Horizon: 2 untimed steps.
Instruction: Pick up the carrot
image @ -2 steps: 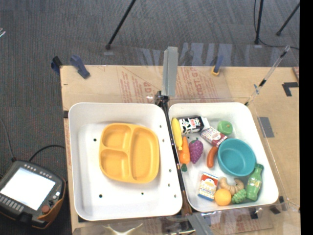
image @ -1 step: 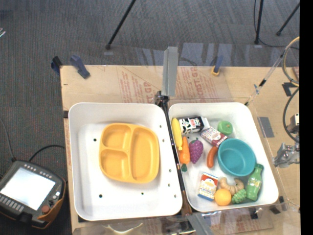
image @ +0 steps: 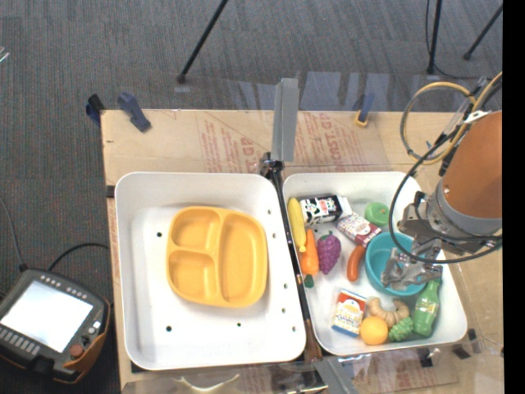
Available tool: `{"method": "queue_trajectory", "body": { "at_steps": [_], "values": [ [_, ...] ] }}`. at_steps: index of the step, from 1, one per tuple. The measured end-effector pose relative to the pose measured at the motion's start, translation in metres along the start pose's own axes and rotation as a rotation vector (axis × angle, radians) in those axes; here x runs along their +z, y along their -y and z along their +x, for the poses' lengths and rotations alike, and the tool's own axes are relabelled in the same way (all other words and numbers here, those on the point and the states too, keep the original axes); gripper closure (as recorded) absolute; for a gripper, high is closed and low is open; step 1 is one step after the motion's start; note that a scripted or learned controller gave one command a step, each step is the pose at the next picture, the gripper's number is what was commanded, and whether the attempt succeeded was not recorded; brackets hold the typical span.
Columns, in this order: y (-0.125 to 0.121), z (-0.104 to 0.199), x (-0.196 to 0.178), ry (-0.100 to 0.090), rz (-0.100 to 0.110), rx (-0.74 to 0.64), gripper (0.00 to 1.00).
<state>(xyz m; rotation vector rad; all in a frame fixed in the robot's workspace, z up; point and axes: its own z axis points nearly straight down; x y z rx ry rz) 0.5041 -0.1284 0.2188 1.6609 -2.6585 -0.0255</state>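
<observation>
Carrot against right bin left wall beside grapes, gripper over teal bowl, finger state unclear

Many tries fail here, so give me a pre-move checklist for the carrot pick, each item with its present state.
1. Carrot in sight, at the right bin's left wall: ok.
2. Gripper over the carrot: not ok, it hangs above the teal bowl.
3. Nothing lying on the carrot: ok.
4. Room beside it: not ok, the banana and purple grapes crowd it.
5. Fingers free of any item: cannot tell.
</observation>
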Motion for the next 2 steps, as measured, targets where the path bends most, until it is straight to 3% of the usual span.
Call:
{"method": "queue_trajectory", "body": {
  "at_steps": [1, 2],
  "values": [
    [-0.001, 0.062, -0.147, 0.0, 0.02, 0.049, 1.0],
    [0.011, 0.071, 0.042, 0.0, -0.002, -0.119, 1.0]
  ]
}}
